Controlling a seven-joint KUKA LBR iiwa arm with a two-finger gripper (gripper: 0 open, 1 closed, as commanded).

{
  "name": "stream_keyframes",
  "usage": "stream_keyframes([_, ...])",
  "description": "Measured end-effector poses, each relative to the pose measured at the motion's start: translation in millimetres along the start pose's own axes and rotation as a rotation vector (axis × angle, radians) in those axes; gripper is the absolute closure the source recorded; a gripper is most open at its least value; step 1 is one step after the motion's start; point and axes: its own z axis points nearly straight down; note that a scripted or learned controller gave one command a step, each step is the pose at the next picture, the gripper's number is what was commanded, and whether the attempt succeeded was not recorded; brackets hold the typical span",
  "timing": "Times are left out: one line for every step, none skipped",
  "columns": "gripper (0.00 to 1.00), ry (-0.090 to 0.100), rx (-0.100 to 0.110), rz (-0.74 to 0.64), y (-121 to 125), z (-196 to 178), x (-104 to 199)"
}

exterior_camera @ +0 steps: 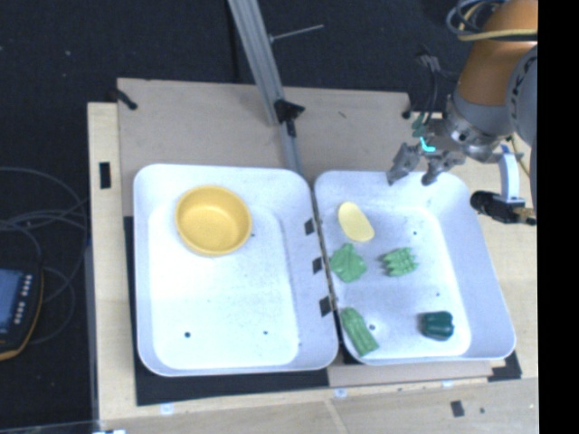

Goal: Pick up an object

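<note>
My gripper (415, 172) hangs open over the far edge of the right bin (470, 242), with nothing between its fingers. Below it in that bin lie a pale yellow lemon-like piece (355, 222), a light green leafy piece (347, 263), a small ridged green piece (397, 261), a long green piece (360, 330) near the front left corner, and a dark green pepper-like piece (436, 325) at the front right. All of them lie apart from the gripper.
A yellow bowl (213, 220) sits in the far left part of the left bin (226, 333). A grey slanted pole (258, 52) rises behind the bins. The bench edge runs around both bins.
</note>
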Motion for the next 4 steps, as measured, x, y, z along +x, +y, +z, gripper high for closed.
stream_keyframes([0.0, 0.0, 0.0, 0.0, 0, 0, 0])
stream_keyframes([0.0, 0.0, 0.005, 0.0, 0, 63, 0])
stream_keyframes([0.0, 0.0, 0.005, 0.0, -1, 116, -1])
stream_keyframes([1.0, -0.002, -0.001, -0.001, 1, 101, -1])
